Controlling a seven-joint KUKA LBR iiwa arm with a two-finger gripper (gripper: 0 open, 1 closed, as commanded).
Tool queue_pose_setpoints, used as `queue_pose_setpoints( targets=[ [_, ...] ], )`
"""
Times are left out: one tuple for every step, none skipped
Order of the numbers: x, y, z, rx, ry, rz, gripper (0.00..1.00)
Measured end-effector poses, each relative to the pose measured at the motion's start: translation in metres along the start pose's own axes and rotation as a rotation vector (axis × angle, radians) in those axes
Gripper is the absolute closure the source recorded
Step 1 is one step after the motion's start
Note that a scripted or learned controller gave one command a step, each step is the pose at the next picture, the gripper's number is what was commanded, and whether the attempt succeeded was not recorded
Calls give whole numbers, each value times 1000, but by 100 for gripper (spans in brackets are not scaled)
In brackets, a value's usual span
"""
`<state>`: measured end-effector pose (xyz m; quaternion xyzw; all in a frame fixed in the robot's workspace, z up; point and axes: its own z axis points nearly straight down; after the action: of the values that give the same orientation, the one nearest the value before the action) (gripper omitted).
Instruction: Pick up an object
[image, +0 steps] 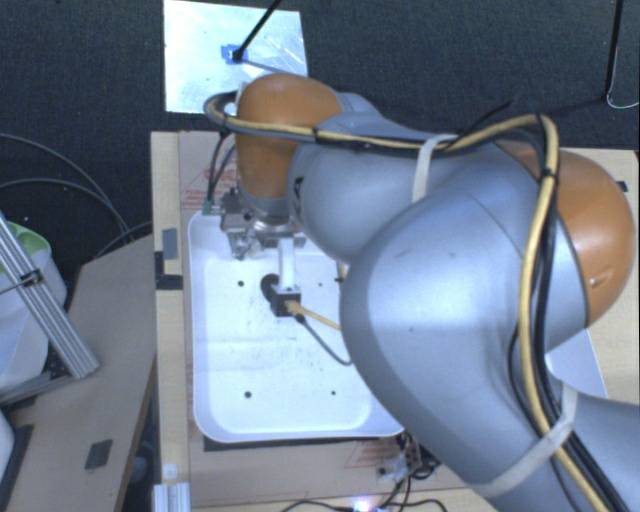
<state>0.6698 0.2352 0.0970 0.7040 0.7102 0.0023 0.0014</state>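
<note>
Print in faint reddish lines on the brown board (186, 200) under the left bin (250, 412), too small to read. Hard to make out at the gripper (252, 238): cannot tell whether open or closed, nor whether anything is in its hold. Hangs low over the far end of the left bin, just beneath the orange wrist band (275, 120). Right half of the bench (172, 350) covered by the bulky grey arm (450, 300), so the whereabouts of any object to pick cannot be told. Small dark specks and holes on the left bin's white floor. Beyond the bench, a silvery sheet (200, 60) on dark carpet (80, 80). At left, slanting aluminium bars (45, 310) and a green-rimmed thing (30, 243), cut off by the edge.
</note>
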Motion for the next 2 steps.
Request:
queue_pose_setpoints(
  targets=[
    [-69, -1, 13, 5, -4, 13, 100],
    [-125, -1, -28, 0, -2, 12, 100]
  ],
)
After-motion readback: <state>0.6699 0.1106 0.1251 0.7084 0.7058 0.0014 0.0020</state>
